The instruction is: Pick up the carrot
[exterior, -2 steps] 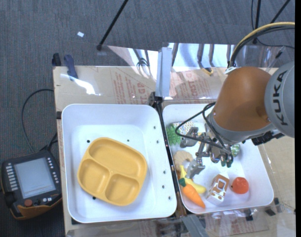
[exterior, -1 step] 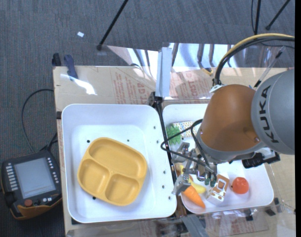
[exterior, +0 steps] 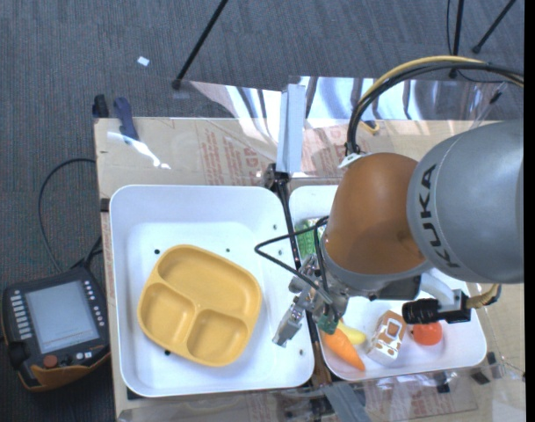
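Note:
The carrot (exterior: pixel 344 348) is orange with a green top and lies in the right bin (exterior: pixel 465 354) near its front left corner, tip pointing to the front right. My gripper (exterior: pixel 307 317) hangs over the rims between the two bins, just left of the carrot's green end. It is open: one silver finger (exterior: pixel 289 325) reaches over the left bin and the other stands next to the carrot's top, with nothing between them. The big grey and orange wrist hides the middle of the right bin.
A yellow divided plate (exterior: pixel 199 304) lies in the left bin (exterior: pixel 126 236). Beside the carrot are a small yellow piece (exterior: pixel 355 334), a white and orange block (exterior: pixel 386 337) and a red round item (exterior: pixel 427 333). Something green (exterior: pixel 308 236) shows behind the wrist.

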`<move>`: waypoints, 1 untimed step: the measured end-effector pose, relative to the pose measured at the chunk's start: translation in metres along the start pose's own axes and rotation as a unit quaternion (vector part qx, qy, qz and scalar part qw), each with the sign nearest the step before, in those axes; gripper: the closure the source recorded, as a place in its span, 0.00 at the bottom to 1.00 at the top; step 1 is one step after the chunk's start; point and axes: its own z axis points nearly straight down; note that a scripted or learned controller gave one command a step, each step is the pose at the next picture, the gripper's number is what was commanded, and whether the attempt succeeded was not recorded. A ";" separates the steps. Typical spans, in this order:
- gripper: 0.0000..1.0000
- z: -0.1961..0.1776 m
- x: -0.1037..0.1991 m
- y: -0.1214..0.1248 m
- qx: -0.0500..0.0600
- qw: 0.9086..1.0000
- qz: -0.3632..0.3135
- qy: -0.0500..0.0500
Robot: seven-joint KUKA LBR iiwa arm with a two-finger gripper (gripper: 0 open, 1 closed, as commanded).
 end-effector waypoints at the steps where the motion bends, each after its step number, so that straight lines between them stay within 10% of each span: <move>1: 0.00 0.000 -0.026 -0.047 0.000 0.997 -0.079 0.001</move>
